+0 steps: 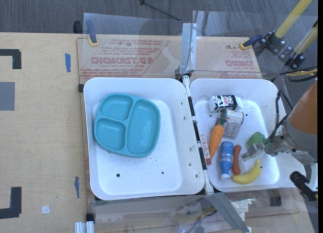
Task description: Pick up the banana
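Banana (248,175) lies at the near edge of the right bin (270,93), beside a blue bottle (226,159). Just above it hover the jaws (254,150); their opening cannot be told.

a light-blue plastic plate with three compartments (127,124) is seen lying in the left shallow white bin (151,176), toward its far left part. in the right shallow white bin (267,98) a small black-and-white carton (223,102) is found at the far end, with a clear crumpled packet (233,122) just beside it. an orange toy carrot (216,138) is laid near the dividing rims, a blue bottle with a white cap (226,160) next to it, and a red-brown sausage-shaped piece (236,159) beside the bottle. a green piece (255,139) is seen further right.
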`<action>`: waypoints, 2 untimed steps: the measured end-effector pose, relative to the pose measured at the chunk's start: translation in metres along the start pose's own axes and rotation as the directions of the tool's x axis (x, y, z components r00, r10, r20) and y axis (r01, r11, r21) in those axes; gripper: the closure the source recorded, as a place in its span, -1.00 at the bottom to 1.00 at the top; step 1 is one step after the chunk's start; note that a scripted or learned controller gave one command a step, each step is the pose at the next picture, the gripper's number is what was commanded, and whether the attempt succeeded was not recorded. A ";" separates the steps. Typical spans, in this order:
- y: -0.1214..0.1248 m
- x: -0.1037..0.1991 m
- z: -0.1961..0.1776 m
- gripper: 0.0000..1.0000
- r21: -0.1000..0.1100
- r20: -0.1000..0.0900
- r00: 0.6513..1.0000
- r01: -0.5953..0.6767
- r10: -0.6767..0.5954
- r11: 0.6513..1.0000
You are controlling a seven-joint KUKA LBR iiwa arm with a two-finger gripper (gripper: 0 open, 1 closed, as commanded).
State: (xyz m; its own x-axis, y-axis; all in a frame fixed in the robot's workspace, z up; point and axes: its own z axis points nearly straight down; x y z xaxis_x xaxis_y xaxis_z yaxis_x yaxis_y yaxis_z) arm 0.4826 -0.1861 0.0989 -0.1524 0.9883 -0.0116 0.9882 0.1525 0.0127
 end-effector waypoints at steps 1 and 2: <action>-0.003 -0.017 0.012 -1.00 0.005 -0.008 1.000 0.021 -0.021 1.000; -0.002 -0.021 0.000 1.00 -0.002 0.002 1.000 0.017 -0.017 1.000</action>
State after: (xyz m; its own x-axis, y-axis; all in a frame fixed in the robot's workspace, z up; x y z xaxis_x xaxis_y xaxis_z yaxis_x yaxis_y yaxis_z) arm 0.4835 -0.2070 0.0990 -0.1694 0.9854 -0.0138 0.9854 0.1696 0.0141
